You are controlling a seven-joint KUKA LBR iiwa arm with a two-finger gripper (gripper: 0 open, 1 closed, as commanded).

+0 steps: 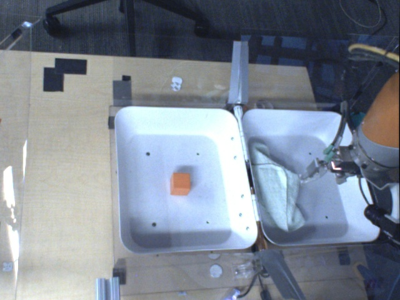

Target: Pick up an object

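Note:
An orange cube (180, 184) lies near the middle of the left white bin (134, 230). A pale, crumpled cloth (275, 189) lies along the left side of the right bin (325, 120). My gripper (312, 171) reaches in from the right over the right bin, its tip at the cloth's right edge, which is raised into a ridge there. The grey arm with its orange band (382, 114) stands over the bin's right rim. The cube is far to the left of the gripper, across the divider.
A metal bar (238, 74) runs back from the seam between the bins. The bins sit on a wooden bench (62, 180) with black marks at the back left. A chair base (128, 8) stands on the floor behind. Cables hang at the arm's right.

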